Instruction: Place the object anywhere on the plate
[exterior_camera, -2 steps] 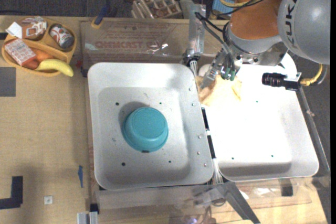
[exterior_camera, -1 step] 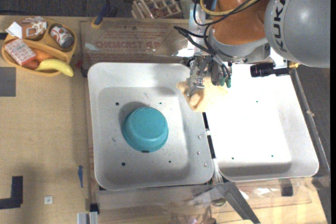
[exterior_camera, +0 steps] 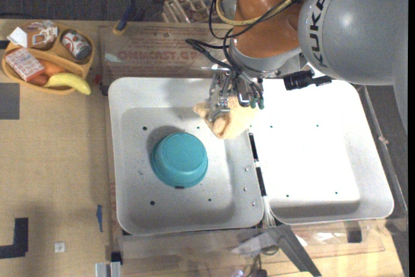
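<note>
A teal plate [exterior_camera: 180,159], round and turned like a shallow dish, lies in the left white bin [exterior_camera: 130,204], a little left of the bin's middle. A pale tan, lumpy object [exterior_camera: 225,121] is at the left bin's upper right, right under my gripper [exterior_camera: 224,107]. The metal fingers come down onto its top and appear shut on it. The object is up and to the right of the plate, apart from it. The grey arm with its orange band reaches in from the upper right.
The right white bin [exterior_camera: 324,159] sits beside the left one, sharing a middle rim. A yellow tray [exterior_camera: 45,78] with toy food and a banana stands on the bench at the far left. Boxes and cables lie beyond the bench's back edge.
</note>
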Controlling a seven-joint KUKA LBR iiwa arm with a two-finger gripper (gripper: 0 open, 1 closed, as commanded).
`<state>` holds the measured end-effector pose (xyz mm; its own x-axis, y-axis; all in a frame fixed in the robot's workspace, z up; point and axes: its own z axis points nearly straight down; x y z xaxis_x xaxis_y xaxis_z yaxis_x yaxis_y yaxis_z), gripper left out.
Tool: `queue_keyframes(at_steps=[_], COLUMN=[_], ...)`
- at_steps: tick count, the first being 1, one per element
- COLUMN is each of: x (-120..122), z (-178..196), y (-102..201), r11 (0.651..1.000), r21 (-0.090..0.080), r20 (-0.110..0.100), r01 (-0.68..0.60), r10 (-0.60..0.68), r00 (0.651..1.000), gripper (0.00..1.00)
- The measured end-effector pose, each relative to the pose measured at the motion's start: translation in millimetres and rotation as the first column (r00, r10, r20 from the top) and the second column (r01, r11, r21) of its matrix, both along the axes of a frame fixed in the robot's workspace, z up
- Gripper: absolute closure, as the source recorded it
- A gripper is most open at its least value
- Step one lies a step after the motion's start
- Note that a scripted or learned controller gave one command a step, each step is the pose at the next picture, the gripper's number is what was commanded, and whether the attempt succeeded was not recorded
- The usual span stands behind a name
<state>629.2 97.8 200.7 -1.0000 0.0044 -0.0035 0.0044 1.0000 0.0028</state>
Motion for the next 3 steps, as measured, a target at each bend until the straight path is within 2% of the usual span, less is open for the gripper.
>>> queue_keyframes(at_steps=[2, 3], x=[-10.3, -10.1], z=[18.0, 18.4], y=[91.4, 91.3], r11=[1.000, 1.000], r21=[0.001, 0.001], r20=[0.001, 0.002], r01=[-0.002, -0.002], r10=[0.002, 0.002], r00=[1.000, 1.000], gripper=[1.00, 0.00])
